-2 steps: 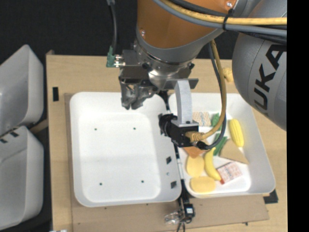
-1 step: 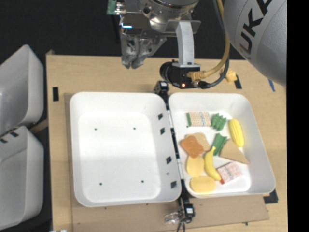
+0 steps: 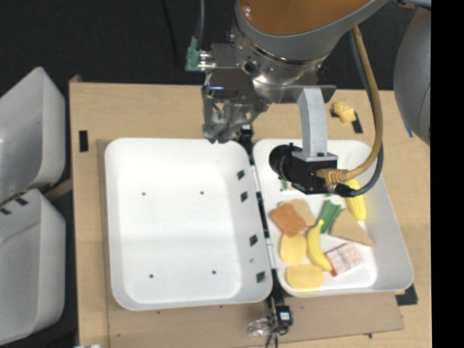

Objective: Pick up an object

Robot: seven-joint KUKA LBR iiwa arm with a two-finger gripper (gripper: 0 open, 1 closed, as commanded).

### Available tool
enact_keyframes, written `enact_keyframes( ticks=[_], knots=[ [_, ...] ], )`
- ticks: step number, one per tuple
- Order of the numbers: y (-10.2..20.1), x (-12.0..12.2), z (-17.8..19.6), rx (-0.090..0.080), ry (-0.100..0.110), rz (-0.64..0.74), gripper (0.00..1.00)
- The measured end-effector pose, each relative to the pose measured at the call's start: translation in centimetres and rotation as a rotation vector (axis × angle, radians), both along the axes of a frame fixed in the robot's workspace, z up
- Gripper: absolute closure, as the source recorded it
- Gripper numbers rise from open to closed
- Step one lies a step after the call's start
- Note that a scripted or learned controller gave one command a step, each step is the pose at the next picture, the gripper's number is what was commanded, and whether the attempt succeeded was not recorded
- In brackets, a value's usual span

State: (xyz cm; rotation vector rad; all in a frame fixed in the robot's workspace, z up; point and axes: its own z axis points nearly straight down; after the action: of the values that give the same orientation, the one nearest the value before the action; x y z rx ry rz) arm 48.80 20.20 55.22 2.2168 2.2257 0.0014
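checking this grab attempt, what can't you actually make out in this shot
- Gripper: in the camera view the wrist housing covers it, so the finger state is unreadable.
- Right bin: its upper left is hidden by the black camera unit.
- Banana and corn cob: overlapped by neighbouring toys.
- Small packet: print too small to read.

Both bins, the left bin (image 3: 181, 220) and the right bin (image 3: 388, 249), look like smooth, slightly glossy white plastic. The counter (image 3: 90, 107) beneath them is matt, pale wood or board. The banana (image 3: 317, 247) and corn cob (image 3: 356, 205) have a smooth plastic sheen. The arm's orange band (image 3: 304, 2) is glossy, above dull grey metal.
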Motion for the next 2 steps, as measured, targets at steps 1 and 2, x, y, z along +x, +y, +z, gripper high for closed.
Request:
enact_keyframes(
  ticks=[1, 2],
  knots=[
    [-3.6, 0.2, -0.1, -0.001, 0.001, -0.005, 1.0],
    [-7.9, 7.6, -2.1, -0.004, 0.002, -0.008, 1.0]
  ],
)
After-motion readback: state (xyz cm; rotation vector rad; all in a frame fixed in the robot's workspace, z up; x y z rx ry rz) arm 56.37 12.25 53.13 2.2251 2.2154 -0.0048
